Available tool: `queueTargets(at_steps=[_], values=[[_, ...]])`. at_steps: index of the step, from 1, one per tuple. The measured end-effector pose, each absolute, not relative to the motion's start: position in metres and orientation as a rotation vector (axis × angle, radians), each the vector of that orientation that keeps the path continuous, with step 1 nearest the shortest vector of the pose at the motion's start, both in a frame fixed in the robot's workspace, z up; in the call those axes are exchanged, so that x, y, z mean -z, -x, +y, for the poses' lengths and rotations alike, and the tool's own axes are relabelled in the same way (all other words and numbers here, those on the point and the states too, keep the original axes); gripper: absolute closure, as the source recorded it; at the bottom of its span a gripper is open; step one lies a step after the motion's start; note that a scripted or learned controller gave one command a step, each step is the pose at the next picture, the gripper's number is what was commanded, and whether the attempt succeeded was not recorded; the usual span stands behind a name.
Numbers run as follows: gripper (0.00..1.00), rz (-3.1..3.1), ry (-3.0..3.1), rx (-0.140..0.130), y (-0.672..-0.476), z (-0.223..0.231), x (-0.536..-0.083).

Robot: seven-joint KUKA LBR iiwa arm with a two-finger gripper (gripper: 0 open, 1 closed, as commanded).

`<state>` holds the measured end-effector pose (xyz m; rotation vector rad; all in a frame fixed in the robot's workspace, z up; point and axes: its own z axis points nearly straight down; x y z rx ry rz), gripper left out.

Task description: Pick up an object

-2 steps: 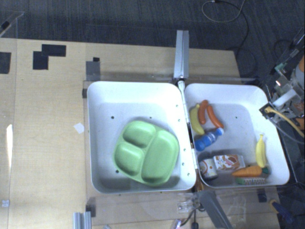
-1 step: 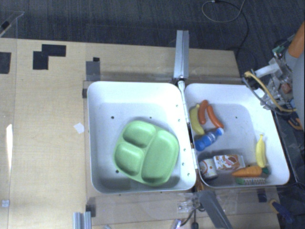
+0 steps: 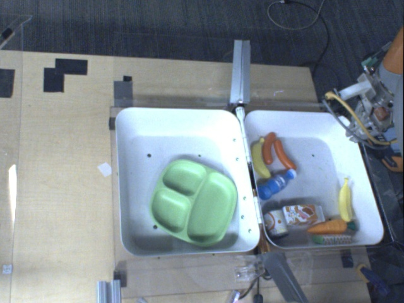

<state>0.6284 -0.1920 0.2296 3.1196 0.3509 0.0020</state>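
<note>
The right bin (image 3: pixel 315 128) holds several toy foods. A yellow banana (image 3: pixel 259 159) lies by its left wall, beside two orange-red sausages (image 3: pixel 278 151). Just below them lies a blue bottle (image 3: pixel 276 184). A small carton (image 3: pixel 292 218) and a carrot (image 3: pixel 329 226) rest along the front wall. A second, smaller banana (image 3: pixel 344 199) sits near the right wall. My gripper (image 3: pixel 363 109) hangs at the far right, above the bin's back right corner and apart from all the objects. Nothing shows in its grasp.
The left bin (image 3: pixel 145 131) holds a green divided plate (image 3: pixel 196 202) towards its front. A metal rail (image 3: pixel 240 74) runs back from the seam between the bins. Yellow and white cables loop around the wrist (image 3: pixel 346 115). A black cable lies on the dark floor behind the bench.
</note>
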Motion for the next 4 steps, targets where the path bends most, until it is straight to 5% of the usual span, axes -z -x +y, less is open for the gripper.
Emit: queueTargets(at_steps=[4], values=[[1.00,0.432,-3.102,-0.005,-0.635,-0.185,-0.269]])
